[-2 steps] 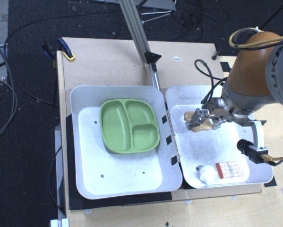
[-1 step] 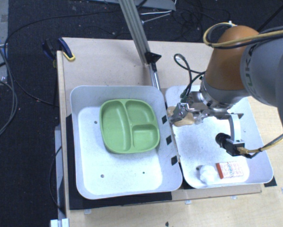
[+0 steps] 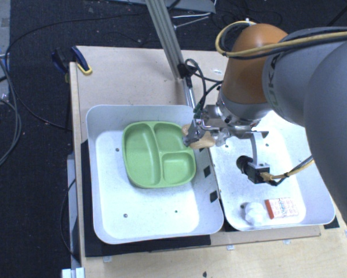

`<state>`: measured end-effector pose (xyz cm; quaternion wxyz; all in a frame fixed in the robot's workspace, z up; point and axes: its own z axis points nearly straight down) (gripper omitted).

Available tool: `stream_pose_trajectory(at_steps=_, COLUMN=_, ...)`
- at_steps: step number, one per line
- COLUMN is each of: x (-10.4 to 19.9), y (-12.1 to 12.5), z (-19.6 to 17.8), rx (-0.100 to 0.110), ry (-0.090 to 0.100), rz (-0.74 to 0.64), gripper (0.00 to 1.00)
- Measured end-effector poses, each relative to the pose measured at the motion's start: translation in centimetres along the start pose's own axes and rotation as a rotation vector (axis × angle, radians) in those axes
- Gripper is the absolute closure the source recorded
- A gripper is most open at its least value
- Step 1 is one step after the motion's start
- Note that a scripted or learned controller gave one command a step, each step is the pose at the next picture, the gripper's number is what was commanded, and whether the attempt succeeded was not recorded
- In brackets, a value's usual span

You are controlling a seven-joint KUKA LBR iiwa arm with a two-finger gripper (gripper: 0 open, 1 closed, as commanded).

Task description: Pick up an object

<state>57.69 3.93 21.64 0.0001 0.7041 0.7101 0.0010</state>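
Observation:
My gripper [image 3: 201,134] hangs over the seam between the two white bins, at the right edge of the green divided plate [image 3: 156,154]. It is shut on a small tan block [image 3: 196,139], which sits between the fingertips just above the plate's rim. In the right bin [image 3: 312,181], a red and white box [image 3: 283,208] and a white crumpled lump [image 3: 253,212] lie near the front edge. The arm's orange band [image 3: 251,45] and grey body cover the back of that bin.
The left bin [image 3: 109,213] holds the green plate in its rear half, with bare floor in front. A black cable fitting [image 3: 251,168] hangs from the wrist over the right bin. A metal pole [image 3: 167,33] slants in behind the bins.

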Motion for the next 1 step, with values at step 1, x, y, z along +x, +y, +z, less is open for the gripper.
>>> stream_pose_trajectory(at_steps=1, x=5.61, y=2.94, z=-0.30, rx=-0.002, ry=0.001, rz=0.000, gripper=1.00)
